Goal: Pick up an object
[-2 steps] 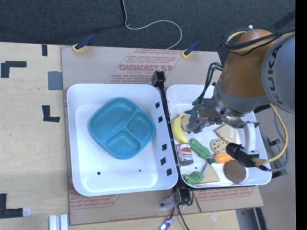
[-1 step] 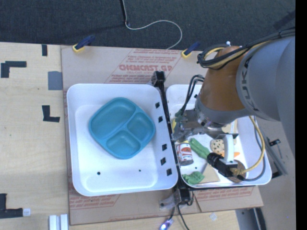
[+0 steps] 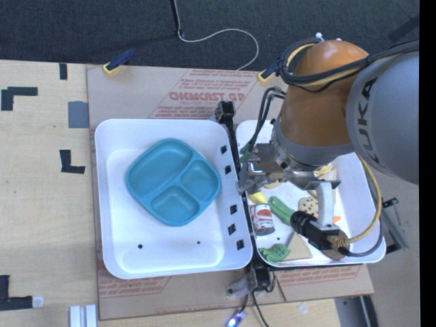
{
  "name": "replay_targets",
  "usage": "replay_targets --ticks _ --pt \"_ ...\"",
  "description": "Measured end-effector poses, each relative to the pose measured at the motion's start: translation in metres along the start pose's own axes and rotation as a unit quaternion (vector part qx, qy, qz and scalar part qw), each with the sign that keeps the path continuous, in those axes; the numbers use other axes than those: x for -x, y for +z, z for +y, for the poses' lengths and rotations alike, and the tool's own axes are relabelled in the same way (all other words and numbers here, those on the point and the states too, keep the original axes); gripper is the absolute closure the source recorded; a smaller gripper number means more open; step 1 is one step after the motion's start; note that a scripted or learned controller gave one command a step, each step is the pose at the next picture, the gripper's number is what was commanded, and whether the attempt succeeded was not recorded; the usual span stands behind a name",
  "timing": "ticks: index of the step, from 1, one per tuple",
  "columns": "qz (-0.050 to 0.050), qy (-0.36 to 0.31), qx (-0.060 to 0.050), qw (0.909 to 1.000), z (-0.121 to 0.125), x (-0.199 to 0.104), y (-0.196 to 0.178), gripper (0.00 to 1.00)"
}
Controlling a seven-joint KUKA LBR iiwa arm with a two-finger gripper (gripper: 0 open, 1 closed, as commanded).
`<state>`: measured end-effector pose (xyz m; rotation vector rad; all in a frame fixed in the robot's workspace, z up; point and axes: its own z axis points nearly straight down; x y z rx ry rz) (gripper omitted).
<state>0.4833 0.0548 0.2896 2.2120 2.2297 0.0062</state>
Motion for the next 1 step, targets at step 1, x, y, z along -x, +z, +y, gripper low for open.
replay_targets --ticks 1 --pt "-0.001 0.003 0.006 1.0 0.0024 0.018 -0.1457 1.0"
